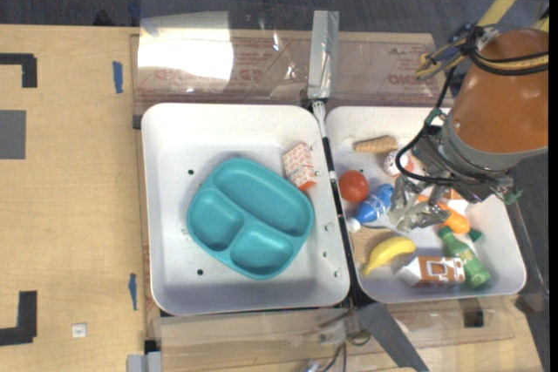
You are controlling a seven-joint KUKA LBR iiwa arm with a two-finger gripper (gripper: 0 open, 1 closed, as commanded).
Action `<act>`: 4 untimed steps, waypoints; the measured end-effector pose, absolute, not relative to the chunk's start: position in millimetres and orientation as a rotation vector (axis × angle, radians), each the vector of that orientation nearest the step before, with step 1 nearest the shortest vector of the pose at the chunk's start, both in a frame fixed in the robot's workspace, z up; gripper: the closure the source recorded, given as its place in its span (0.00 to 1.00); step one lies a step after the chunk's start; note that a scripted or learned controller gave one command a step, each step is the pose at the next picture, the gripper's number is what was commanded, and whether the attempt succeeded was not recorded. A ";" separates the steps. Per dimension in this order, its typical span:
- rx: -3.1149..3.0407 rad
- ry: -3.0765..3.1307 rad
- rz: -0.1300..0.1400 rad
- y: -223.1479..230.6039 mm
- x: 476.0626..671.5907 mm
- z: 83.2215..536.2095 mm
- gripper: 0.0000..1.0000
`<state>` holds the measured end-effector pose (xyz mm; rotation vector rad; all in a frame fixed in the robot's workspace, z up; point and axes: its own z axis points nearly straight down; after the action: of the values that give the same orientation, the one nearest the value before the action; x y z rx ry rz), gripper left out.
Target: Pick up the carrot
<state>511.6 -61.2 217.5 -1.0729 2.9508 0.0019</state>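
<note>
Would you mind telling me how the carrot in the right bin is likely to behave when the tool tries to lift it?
The carrot looks like smooth toy plastic, so probably stiff, light and somewhat slippery. Its rounded shape suggests it may roll or twist if pinched off-centre. It lies crowded against a green item and a carton, beneath the tool, so neighbours may get nudged.

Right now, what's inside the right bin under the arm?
In the right bin: a banana, red tomato, blue item, carton, breadstick-like piece. The gripper and arm cover most of the carrot, leaving an orange and green part showing.
</note>
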 end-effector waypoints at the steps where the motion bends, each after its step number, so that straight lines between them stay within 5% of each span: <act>1: -1.436 2.784 -0.009 -144.1 519.8 277.3 1.00; 2: -1.563 2.713 -0.008 -133.3 497.2 97.4 1.00; 3: -1.803 2.561 -0.011 -107.8 513.6 263.7 1.00; 4: -1.761 2.601 0.009 -48.3 479.6 182.4 1.00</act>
<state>479.6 -48.3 182.4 -1.7608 2.6005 0.0092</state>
